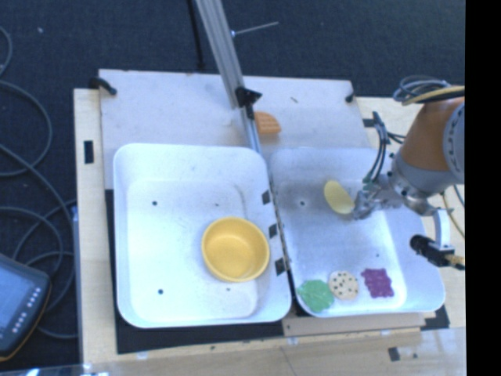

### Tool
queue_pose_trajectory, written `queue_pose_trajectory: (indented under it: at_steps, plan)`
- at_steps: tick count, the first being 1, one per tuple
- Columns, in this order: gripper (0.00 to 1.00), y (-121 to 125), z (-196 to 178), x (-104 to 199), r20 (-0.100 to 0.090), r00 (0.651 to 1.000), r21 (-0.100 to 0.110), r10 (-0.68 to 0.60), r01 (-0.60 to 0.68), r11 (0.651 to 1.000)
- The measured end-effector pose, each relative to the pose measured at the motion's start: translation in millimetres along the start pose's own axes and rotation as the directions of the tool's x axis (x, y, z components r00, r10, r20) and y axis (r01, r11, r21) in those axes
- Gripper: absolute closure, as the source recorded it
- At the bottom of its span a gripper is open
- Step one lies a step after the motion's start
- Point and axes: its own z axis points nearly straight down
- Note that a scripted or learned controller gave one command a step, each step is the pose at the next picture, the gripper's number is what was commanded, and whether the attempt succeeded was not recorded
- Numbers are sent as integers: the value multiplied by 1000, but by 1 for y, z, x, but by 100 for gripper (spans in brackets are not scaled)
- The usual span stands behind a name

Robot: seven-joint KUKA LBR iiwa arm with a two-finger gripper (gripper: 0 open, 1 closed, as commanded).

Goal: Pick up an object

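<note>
A pale yellow flat piece (pixel 337 196) lies in the right bin (pixel 313 233), near its middle back. My gripper (pixel 362 207) is down in that bin, just right of the yellow piece and touching or nearly touching its edge. Along the right bin's front edge lie a green piece (pixel 315 294), a round cookie (pixel 343 285) and a purple piece (pixel 378 282). A yellow bowl (pixel 235 248) sits in the left bin (pixel 156 186), toward its right side.
An orange object (pixel 266 124) lies on the board behind the bins. A slanted metal rail (pixel 223 53) runs from the top down to the gap between the bins. The arm's orange band (pixel 434 135) hangs over the right bin's right side.
</note>
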Motion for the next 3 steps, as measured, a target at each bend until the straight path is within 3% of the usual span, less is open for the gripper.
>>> queue_pose_trajectory:
  at_steps: [2, 3]
  plan:
    - [100, -5, -127, -5, 0, 1000, -4, -6, 6, 1000]
    - [100, -4, -128, -6, -2, 1000, 2, -8, 8, 1000]
